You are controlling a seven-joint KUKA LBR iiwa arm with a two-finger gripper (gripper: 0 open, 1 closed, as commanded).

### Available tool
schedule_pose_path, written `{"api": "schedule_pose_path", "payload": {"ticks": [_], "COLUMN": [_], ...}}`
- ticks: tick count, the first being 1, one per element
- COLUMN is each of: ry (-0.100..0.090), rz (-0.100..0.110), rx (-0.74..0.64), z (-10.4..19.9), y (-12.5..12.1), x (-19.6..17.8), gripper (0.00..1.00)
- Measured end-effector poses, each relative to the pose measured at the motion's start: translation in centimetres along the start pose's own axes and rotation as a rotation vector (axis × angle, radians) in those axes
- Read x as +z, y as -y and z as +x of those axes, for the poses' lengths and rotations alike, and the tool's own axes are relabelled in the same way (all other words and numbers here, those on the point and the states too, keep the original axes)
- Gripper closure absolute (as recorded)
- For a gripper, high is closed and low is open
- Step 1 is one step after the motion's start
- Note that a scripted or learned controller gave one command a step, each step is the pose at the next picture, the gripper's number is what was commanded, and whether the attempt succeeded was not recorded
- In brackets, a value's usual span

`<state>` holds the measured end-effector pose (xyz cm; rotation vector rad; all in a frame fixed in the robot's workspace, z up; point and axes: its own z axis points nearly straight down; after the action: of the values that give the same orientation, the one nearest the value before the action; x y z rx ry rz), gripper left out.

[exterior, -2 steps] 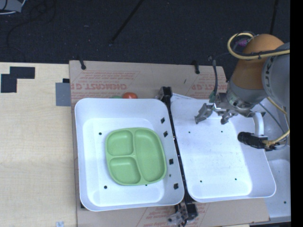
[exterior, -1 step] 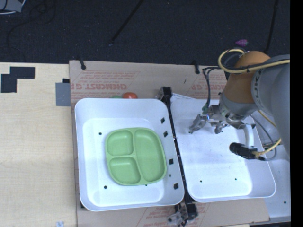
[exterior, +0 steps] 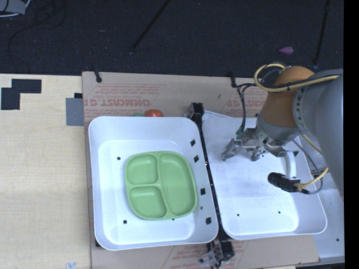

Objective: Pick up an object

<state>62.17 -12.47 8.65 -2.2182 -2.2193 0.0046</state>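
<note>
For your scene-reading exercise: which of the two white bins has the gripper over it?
The right bin, under the gripper; the left bin holds a green plate.

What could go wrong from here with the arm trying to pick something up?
The gripper sits in the right bin, while the green divided plate lies in the left bin, so a close here may grab nothing. The plate lies flat and wide, probably hard to pinch.
</note>
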Motion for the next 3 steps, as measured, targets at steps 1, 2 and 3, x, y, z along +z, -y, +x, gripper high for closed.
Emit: {"api": "schedule_pose_path", "payload": {"ticks": [1, 2, 3], "ry": [0.0, 0.001, 0.001], "rz": [0.0, -0.007, -0.006], "rx": [0.002, 0.0, 0.002], "z": [-0.1, 0.8, 0.2], "y": [0.0, -0.5, -0.6], "x": [-1.1, -6.3, -10.8], "gripper": [1.0, 1.0, 1.0]}}
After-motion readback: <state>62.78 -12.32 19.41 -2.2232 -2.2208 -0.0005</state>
